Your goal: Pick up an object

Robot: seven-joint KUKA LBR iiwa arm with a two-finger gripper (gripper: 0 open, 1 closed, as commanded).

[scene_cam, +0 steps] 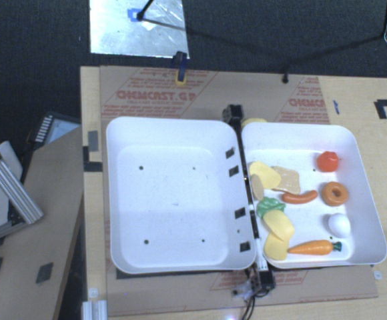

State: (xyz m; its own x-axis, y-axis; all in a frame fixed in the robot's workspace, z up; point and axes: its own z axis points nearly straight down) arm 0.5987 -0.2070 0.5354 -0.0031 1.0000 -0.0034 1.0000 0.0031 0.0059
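We are looking down on two white bins sitting side by side on a cardboard-covered bench (155, 93), and all the toy food is lying in the right bin (293, 145), while the left bin (173, 199) is showing its bare floor. Along the right bin's far right side we are seeing a red tomato (327, 161), a brown doughnut (334, 193) just below it, and a white egg (339, 225) lower still. An orange carrot (311, 247) is lying along the near wall, its green top pointing toward the egg. Nearer the divide, a slice of toast (287, 178) is touching a yellow wedge (265, 175), and a reddish sausage (299, 197) is lying just below the toast. A green leafy piece (269, 205) is resting against two yellow lumps (278, 235) that are crowding the bin's left wall. A shiny foil sheet (139, 17) is lying on the dark floor beyond the bench. We are unable to tell whether the gripper is released or clenched.
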